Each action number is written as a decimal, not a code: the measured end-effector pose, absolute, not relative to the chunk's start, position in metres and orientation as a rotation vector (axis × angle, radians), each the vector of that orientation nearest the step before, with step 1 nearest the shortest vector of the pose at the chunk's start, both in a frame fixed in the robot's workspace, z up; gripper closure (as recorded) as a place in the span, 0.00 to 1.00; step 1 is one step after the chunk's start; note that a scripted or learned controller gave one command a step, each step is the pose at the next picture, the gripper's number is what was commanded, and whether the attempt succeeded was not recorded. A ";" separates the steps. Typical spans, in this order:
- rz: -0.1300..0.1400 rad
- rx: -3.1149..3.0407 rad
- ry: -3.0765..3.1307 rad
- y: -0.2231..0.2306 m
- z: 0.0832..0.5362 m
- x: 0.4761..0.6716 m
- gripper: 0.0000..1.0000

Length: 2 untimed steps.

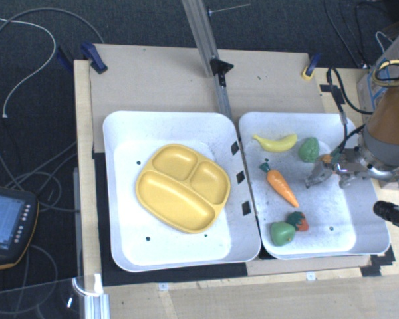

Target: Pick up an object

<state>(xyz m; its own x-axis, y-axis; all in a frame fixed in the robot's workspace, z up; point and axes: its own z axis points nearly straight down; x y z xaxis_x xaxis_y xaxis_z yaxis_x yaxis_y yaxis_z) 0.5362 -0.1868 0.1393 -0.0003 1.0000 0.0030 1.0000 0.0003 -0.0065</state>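
Camera view: the pincer (324,173) hangs over the right bin (359,241), fingers spread, holding nothing, arm cut off.

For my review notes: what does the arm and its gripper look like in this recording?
The arm enters from the right: a rounded grey body with a broad orange-brown band above the wrist. Black cables loop around its upper part, along with a yellow ring-like cable. The gripper is metallic grey with slim fingers and a small orange spot near its base, over the right bin.

A glossy yellow plastic plate (183,187) is seen in a matt white bin (120,244); the bench (159,78) looks like pale, smooth wood.
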 end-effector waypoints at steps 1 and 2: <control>0.004 -2.216 -2.216 -0.186 0.089 0.535 0.00; -0.003 -2.220 -2.221 -0.186 0.104 0.537 1.00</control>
<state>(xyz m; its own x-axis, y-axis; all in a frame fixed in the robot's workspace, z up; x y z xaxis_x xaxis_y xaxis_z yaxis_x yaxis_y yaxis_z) 0.5373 -0.1860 0.1037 -0.0003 1.0000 0.0021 1.0000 0.0003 0.0008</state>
